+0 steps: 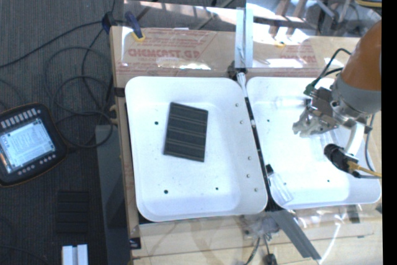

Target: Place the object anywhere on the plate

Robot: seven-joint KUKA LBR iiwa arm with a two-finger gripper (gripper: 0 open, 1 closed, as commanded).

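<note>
A dark, ribbed rectangular plate (pixel 186 131) lies flat near the middle of the left bin (pixel 142 183). My gripper (pixel 307 125) hangs low over the right bin (pixel 310 192), around its middle and close to the floor. It is well to the right of the plate, across the divider between the bins. Whether anything sits between its tips is too small and blurred to tell. A faint pale, see-through shape (pixel 284 101) lies on the right bin's floor just behind and left of the gripper.
A black cylindrical part with an orange tip (pixel 339 157) hangs on a cable just right of the gripper. Clear upright panels (pixel 243 40) stand behind the bins. A handheld control pendant (pixel 25 143) rests on the floor at far left.
</note>
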